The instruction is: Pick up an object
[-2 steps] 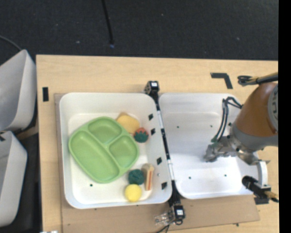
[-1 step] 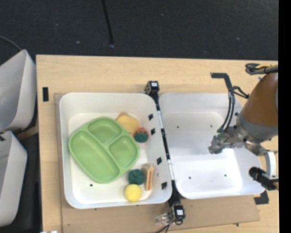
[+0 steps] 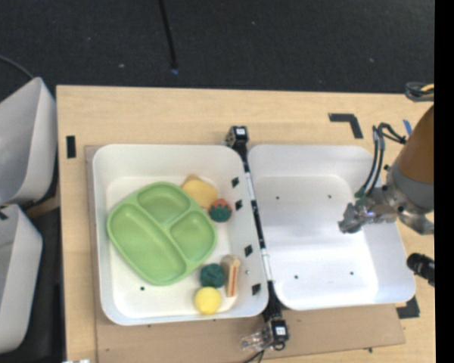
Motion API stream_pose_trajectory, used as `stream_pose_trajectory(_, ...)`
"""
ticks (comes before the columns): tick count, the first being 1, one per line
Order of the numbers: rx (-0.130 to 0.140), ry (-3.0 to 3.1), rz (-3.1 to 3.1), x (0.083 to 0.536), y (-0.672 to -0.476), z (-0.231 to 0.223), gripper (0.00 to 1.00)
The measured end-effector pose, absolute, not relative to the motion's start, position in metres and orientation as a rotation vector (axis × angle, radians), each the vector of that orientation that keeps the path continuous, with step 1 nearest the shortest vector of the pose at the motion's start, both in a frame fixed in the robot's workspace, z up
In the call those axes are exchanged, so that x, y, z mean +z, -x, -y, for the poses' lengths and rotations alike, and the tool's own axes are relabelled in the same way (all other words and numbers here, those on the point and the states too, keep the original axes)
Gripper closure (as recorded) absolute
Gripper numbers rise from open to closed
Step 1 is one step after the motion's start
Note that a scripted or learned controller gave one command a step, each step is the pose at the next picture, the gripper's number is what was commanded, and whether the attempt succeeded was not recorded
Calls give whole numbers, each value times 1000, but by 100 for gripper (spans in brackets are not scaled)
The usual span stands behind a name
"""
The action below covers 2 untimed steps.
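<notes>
Yellow ball (image 3: 207, 300), hot dog (image 3: 231, 275), green tray (image 3: 161, 232), hand (image 3: 351, 219) over right bin (image 3: 318, 278)

Robotics lab, wooden bench (image 3: 151, 116), two white bins (image 3: 102, 203), cabling (image 3: 165, 21)

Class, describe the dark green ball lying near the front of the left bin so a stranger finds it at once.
Start at the left bin, which holds a green divided tray. Off the tray's lower right corner lies the dark green ball: a yellow ball lies just below it, and a second, red-marked green ball lies farther back.

The arm (image 3: 416, 161) is cut off at the right edge, and the gripper (image 3: 353, 219) looks too blurred to read
</notes>
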<state>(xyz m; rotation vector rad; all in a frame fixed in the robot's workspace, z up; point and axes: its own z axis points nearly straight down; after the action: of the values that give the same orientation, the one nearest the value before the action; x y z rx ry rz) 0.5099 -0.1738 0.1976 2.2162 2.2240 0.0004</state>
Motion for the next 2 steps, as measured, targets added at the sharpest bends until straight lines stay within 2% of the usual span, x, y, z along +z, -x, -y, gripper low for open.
stream_pose_trajectory(1, -1, -2216, -2225, 226, -512, 175, 100)
stream_pose_trajectory(2, 0, -2213, -2233, 229, -522, 113, 100)
